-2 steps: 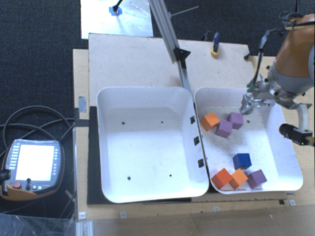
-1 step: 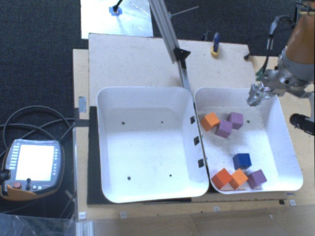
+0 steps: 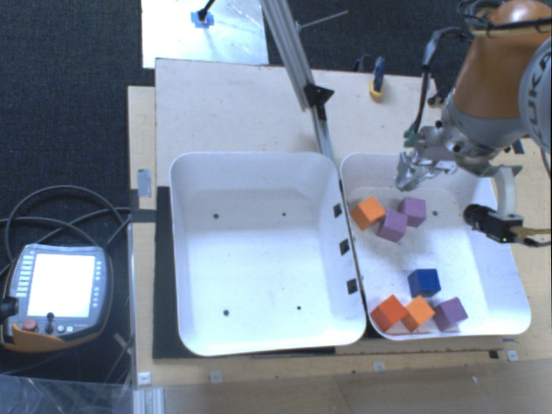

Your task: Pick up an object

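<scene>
1. left bin (image 3: 259,257) sits bare; right bin (image 3: 492,266) holds cubes.
2. gripper (image 3: 412,178) hangs over the right bin's far edge; open or closed, cannot tell.
3. purple cube (image 3: 413,210) nearest: likely light, rigid; grip flat opposite faces.

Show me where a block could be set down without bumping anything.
The left bin has a bare floor. In the right bin, the strip between the upper blocks and the lower cluster is free; under the gripper it's crowded.

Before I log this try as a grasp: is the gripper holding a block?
No. The gripper hangs above the right bin's far end, with no block seen between its fingers; the blocks lie on the floor.
</scene>
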### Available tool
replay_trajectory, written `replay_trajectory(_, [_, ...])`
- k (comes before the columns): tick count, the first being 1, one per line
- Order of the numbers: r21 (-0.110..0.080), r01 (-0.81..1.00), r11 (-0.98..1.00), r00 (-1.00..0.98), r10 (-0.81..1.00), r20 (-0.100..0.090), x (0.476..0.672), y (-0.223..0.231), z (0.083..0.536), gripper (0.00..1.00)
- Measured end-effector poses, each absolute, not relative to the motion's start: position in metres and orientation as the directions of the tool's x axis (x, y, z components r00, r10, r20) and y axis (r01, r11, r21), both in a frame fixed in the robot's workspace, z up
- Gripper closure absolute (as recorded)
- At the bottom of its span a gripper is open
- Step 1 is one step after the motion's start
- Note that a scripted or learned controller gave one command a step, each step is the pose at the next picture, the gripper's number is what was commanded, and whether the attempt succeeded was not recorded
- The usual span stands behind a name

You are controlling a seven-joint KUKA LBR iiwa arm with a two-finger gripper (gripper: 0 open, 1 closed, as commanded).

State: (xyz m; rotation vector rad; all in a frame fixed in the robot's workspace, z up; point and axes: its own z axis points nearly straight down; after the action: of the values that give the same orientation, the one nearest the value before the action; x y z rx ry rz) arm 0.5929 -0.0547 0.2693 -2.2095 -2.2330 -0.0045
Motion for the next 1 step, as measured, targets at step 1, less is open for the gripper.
replay_trajectory(1, [0.002, 1.000, 0.010, -0.010, 1.000, 0.001, 0.6000, -0.0044, 0.2652, 1.00])
